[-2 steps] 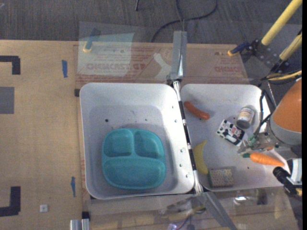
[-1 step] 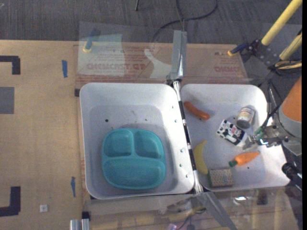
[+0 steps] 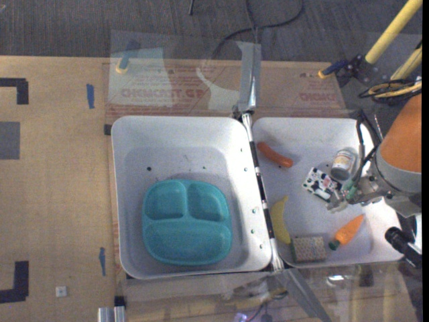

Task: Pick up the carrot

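Observation:
The carrot (image 3: 350,230), orange with a green stub at its lower-left end, lies aslant near the front right of the right bin (image 3: 305,131). My gripper (image 3: 340,200) hangs just above and to the left of it, over the bin floor, beside a black-and-white patterned item (image 3: 320,182). Nothing shows in the gripper, and the carrot rests apart from it. The grey arm with its orange band (image 3: 405,139) comes in from the right edge.
In the right bin lie a red-orange sausage-like piece (image 3: 275,154), a small can (image 3: 343,161), a yellow banana (image 3: 279,221) and a speckled sponge (image 3: 309,248). The left bin (image 3: 134,139) holds a teal divided plate (image 3: 186,221).

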Action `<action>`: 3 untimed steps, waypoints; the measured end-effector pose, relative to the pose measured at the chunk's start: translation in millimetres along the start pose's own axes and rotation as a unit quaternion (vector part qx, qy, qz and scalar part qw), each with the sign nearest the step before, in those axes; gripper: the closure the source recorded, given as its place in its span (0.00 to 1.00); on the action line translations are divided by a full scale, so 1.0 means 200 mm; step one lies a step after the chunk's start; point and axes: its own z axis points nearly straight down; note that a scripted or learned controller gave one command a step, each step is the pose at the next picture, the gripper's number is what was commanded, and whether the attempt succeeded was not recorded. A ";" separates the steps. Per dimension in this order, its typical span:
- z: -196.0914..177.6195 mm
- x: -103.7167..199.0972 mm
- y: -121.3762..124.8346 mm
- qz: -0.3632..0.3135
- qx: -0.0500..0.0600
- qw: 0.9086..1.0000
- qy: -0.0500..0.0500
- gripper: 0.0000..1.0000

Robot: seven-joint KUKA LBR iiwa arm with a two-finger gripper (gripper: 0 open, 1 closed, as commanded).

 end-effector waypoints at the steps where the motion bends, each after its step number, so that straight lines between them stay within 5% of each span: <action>1: 0.00 0.00 0.00 0.001 0.000 1.000 0.000 0.00; 2: 0.40 -0.31 -0.07 0.036 -0.001 0.999 -0.001 0.00; 3: 0.48 -0.18 -0.03 -0.132 -0.004 0.991 -0.003 0.00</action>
